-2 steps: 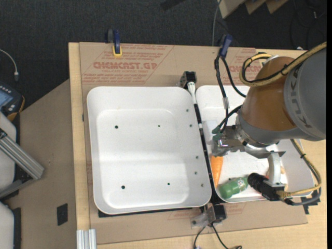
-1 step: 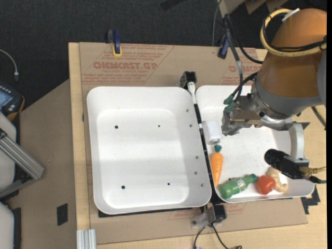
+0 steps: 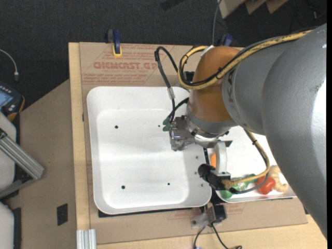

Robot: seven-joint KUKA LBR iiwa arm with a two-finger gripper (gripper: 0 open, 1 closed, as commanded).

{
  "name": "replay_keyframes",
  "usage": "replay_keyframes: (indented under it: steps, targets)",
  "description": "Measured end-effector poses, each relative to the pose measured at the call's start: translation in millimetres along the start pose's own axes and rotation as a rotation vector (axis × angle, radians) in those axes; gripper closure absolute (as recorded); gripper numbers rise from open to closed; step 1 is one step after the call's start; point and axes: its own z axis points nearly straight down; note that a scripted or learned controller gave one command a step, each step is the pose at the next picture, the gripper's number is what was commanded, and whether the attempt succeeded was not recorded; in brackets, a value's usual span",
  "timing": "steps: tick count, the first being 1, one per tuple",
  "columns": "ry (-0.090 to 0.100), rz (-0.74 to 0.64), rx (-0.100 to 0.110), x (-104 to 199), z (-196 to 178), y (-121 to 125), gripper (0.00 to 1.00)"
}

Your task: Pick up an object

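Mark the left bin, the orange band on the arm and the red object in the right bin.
left bin [image 3: 140,160]: camera view, bare floor.
orange band [image 3: 210,82]: camera view, its top face.
red object [image 3: 266,185]: camera view, its visible middle.

Grey arm [image 3: 280,82] enters from the right, filling the upper right of the view. Orange band [image 3: 210,84] sits above the wrist, yellow-and-black cables [image 3: 218,71] looped over it. Wrist points steeply down. Gripper [image 3: 177,138] hangs low beneath it, seen almost end-on from above; its metal body shows at the left of the wrist flange.
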Motion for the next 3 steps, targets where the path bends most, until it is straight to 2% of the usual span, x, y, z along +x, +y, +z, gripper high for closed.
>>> replay_keyframes:
  steps: [1,2,3]
  targets:
    - [-0.002,0.005,-0.013,5.8,-1.0,65.9,1.0]
    - [-0.003,0.002,-0.01,73.0,94.6,58.8,1.0]
    - [-0.002,0.007,-0.008,69.9,91.0,59.5,0.0]
